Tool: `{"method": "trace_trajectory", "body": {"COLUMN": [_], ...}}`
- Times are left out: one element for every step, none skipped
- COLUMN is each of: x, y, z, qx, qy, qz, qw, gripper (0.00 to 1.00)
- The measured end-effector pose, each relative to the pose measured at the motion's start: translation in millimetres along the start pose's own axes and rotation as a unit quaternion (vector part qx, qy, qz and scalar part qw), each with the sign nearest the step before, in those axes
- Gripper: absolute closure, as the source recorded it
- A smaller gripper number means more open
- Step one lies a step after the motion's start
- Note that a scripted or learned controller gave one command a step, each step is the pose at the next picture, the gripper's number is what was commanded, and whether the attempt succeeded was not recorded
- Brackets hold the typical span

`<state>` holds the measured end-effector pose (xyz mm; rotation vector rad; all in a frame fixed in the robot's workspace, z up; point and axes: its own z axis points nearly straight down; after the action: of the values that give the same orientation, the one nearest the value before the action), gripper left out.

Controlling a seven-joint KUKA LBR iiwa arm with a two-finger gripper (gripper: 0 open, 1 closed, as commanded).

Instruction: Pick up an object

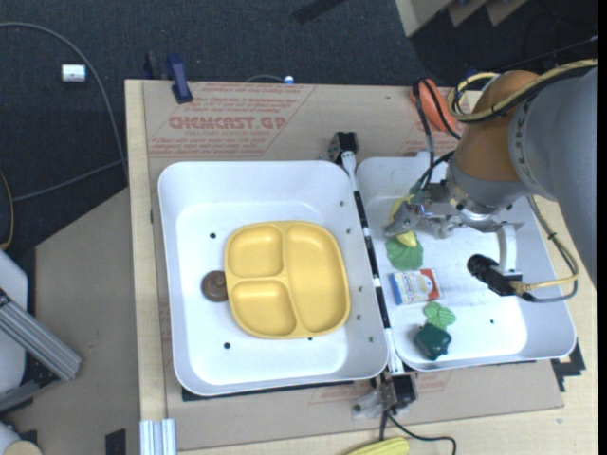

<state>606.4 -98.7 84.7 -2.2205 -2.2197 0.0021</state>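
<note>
In the right bin (531, 325) lie a yellow-green fruit-like piece (406, 251), a small flat packet with red and blue print (415, 285), a light green leafy piece (438, 315) and a dark green block (432, 340). My gripper (413, 220) hangs low over the bin's upper left part, just above and touching or nearly touching the yellow-green piece. The arm's grey body and orange band (493, 126) cover the bin's upper right.
The left bin (190, 197) holds a yellow three-part plate (285, 279) with a small brown round thing (214, 285) at its left side. A black cable plug (493, 273) hangs over the right bin. The bins' shared wall runs just left of the gripper.
</note>
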Motion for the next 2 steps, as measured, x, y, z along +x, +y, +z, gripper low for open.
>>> {"method": "trace_trajectory", "body": {"x": [4,1], "y": [3,16], "z": [0,0], "qx": [-0.001,-0.002], "qy": [0.000,0.000], "qz": [-0.001,-0.001], "qw": [1.0000,1.0000], "gripper": [0.00,0.00]}}
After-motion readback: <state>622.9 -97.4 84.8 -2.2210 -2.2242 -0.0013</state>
